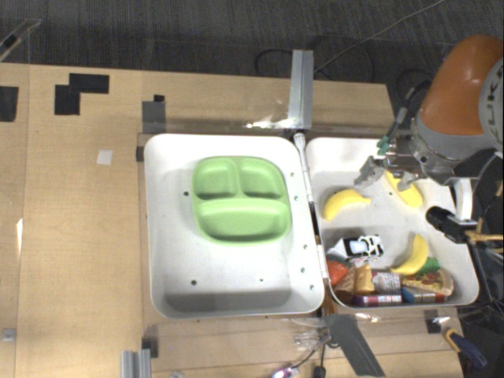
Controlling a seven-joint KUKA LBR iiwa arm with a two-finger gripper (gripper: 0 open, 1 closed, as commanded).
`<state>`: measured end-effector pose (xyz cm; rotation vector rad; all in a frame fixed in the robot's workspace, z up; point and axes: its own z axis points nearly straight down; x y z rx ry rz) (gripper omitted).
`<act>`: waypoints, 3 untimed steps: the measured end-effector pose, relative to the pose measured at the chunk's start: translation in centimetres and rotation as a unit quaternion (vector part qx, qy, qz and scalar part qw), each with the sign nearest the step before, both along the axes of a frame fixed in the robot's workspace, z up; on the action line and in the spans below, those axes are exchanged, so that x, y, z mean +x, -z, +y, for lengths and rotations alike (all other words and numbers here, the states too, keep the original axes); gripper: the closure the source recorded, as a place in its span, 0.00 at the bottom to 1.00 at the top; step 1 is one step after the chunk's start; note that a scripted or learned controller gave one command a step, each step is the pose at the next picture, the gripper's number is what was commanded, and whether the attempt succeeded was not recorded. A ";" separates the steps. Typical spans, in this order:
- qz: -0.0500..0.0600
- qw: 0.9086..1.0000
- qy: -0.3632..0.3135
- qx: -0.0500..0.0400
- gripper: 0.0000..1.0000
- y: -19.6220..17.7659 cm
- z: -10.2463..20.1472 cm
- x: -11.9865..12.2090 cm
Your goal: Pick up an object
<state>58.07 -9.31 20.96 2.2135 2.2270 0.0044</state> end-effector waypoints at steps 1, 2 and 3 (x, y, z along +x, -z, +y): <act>0.000 0.994 -0.106 0.000 0.00 9.9 0.8 3.6; -0.006 0.994 -0.111 -0.001 0.00 11.9 0.4 0.5; -0.009 0.994 -0.112 0.000 1.00 10.7 0.7 0.8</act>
